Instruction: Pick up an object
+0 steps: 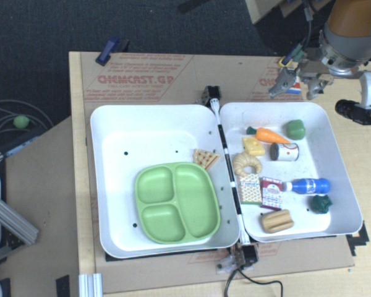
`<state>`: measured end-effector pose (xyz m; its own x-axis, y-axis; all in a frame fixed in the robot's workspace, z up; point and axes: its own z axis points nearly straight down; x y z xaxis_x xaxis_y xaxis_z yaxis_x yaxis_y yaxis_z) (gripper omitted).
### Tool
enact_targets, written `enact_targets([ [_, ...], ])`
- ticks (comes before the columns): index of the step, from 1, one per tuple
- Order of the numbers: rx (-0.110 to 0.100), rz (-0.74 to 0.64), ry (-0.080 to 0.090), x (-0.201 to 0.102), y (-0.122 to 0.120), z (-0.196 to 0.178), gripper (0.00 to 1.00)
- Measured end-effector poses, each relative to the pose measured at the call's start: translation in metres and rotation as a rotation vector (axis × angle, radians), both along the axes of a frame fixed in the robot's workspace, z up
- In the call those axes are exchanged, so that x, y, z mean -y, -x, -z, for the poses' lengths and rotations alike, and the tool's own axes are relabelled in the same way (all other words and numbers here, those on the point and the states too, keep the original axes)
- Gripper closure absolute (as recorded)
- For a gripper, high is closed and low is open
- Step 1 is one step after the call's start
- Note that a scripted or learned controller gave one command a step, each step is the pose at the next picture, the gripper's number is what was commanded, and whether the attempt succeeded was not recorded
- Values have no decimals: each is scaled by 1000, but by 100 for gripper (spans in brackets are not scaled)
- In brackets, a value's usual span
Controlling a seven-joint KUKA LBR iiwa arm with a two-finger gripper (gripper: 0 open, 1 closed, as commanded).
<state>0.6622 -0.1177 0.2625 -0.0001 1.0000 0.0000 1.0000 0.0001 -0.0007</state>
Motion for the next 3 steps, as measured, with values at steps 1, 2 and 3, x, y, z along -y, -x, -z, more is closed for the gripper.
enact_targets([
  [1,-6,0,-2,-18,1,159,0],
  [2,10,1,1,-2,77,175,0],
  [3,7,2,1,-2,78,166,100],
])
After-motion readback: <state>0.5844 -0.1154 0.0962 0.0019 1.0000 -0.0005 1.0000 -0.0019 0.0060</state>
